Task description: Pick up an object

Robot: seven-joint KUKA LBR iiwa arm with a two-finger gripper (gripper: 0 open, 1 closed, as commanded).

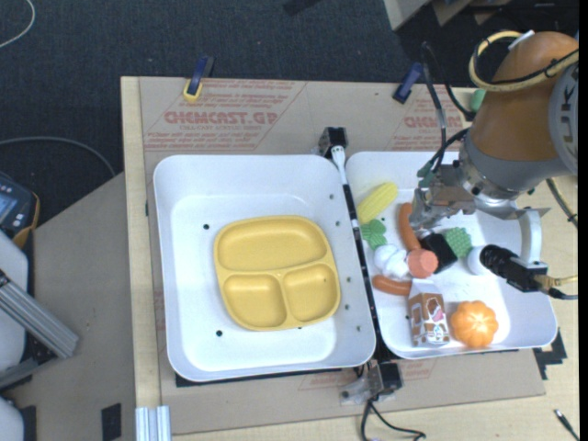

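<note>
Two shallow white bins are seen side by side on the bench, where one yellow clip and one blue clip are fixed at the far edge. In the left bin, one yellow tray with three compartments is laid flat.

Ten loose objects are counted in the right bin, crowded along its left and middle parts. They are one yellow corn cob, two green pieces, two orange-red sausages, one white piece, one pink round piece, one black piece, one brown-and-white carton and one orange fruit.

The grey and orange arm is reached in from the right, and the fingers are lowered over the far middle of the right bin. The upper sausage is found just beside them on the left, and the pink round piece and the black piece are placed just nearer the camera than them. The corn cob is set a little further off, to their left. The carton and the orange fruit are left well apart from them, at the near edge.

Whether the fingers are open or closed cannot be told from this angle, and nothing is seen gripped between them. Whether the sausage is touched cannot be told either.
</note>
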